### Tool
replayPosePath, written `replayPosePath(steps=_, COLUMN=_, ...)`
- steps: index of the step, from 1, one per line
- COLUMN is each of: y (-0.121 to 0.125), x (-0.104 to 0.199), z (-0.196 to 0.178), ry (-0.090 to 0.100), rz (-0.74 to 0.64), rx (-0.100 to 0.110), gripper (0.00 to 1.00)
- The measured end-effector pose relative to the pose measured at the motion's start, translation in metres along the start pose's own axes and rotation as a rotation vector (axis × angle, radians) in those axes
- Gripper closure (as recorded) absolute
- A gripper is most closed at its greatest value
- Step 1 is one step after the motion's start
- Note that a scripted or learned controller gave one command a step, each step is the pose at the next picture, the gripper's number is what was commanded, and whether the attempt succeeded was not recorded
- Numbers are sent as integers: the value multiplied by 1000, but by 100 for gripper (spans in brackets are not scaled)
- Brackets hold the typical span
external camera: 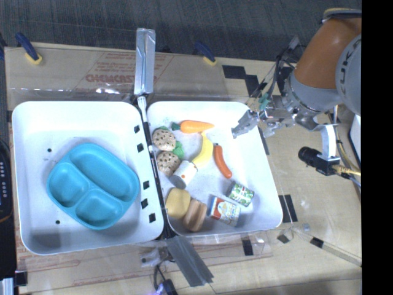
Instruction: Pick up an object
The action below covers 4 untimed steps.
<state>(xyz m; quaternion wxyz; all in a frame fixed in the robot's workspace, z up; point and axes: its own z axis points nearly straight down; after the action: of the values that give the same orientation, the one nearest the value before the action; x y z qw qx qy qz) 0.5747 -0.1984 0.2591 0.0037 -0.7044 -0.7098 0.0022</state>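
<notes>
On the left, a shallow white bin [24,165] with rounded corners holds a glossy blue three-section plate [92,185]. Right of it, the second bin [270,189] carries plastic toy food: two speckled cookies [164,138], an orange carrot [196,126], a curved yellow banana [204,152], a red sausage [222,161], a small green can [241,195] and a tan bread roll [178,203]. Over that bin's right rim hovers the gripper [241,128]; whether its fingers are apart or together cannot be told. Pale wood bench [319,214] lies beneath.

Even, bright overhead light; white bins [80,112] slightly glary; soft shadows; mild blur overall.
</notes>
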Motion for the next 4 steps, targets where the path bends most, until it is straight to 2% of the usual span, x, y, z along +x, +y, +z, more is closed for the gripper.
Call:
replayPosePath(steps=1, y=-16, x=-10, z=121, ry=3, rz=115, rx=9, gripper=0)
replayPosePath(steps=2, y=-35, x=3, z=169, ry=-2, rz=143, rx=-7, gripper=0)
replayPosePath(steps=3, y=-36, x=2, z=162, ry=0, rz=140, rx=0, gripper=100)
replayPosePath(steps=4, y=67, x=38, z=151, ry=2, rz=147, rx=-2, gripper=100)
